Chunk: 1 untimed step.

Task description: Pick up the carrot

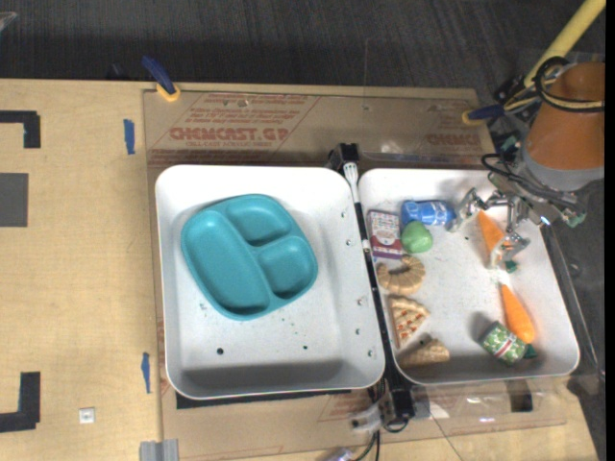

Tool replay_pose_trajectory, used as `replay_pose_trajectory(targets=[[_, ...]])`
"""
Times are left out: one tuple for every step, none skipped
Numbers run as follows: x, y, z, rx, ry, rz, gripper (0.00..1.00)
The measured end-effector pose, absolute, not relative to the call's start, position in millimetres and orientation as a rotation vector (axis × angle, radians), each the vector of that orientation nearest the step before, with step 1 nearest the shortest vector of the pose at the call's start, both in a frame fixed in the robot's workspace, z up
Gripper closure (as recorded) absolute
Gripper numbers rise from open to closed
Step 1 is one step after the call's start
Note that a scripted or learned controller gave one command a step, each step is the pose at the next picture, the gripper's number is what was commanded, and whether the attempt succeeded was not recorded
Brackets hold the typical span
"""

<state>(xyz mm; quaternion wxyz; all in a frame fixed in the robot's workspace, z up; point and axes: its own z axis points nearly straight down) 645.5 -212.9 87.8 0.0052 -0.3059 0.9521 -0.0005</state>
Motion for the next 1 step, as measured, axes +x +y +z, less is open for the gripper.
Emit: replay_pose_trajectory(targets=[[615.7,-222.5,88.1,-0.611,3.073,0.0,0.0]])
